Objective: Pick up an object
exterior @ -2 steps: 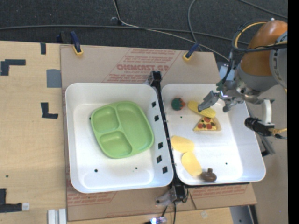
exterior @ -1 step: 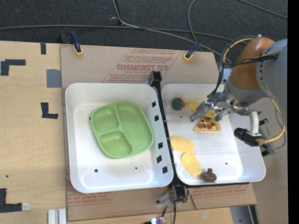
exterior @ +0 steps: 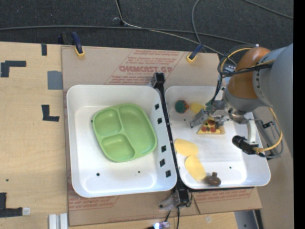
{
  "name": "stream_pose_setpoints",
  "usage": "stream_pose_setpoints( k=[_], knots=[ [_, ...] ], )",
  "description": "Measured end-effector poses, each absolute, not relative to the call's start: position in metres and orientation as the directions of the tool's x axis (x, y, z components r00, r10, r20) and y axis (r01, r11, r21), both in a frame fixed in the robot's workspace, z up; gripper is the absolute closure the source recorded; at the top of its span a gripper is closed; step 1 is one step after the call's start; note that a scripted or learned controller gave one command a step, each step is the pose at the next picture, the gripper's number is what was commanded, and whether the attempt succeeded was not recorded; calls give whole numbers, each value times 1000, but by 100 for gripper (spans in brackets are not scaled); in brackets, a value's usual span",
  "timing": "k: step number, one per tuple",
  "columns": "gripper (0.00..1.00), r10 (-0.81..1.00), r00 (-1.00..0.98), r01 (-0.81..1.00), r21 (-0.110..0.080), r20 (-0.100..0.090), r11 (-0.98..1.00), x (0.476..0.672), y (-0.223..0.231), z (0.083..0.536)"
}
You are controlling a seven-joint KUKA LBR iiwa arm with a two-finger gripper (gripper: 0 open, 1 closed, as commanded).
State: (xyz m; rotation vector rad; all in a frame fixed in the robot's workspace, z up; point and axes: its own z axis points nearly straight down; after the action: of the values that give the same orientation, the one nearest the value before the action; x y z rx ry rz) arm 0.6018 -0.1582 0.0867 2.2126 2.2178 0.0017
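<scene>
One pizza slice (exterior: 211, 127) lies right under my jaws (exterior: 208, 119), pointing sideways across the right bin (exterior: 248, 173); I cannot tell if they are clenched.

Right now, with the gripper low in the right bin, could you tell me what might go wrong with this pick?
1. The gripper sits beside the pizza slice, which lies flat; it may slide away rather than lift.
2. The green ball and a small yellow piece lie close by; a sweep could knock them.
3. The arm hides part of the right bin, so a grasp is hard to confirm.
</scene>
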Motion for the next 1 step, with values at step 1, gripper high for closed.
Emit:
stream_pose_setpoints(
  k=[1],
  knots=[
    [100,1000,-1,1000,14,-9,2,604,-160,101]
  ],
)
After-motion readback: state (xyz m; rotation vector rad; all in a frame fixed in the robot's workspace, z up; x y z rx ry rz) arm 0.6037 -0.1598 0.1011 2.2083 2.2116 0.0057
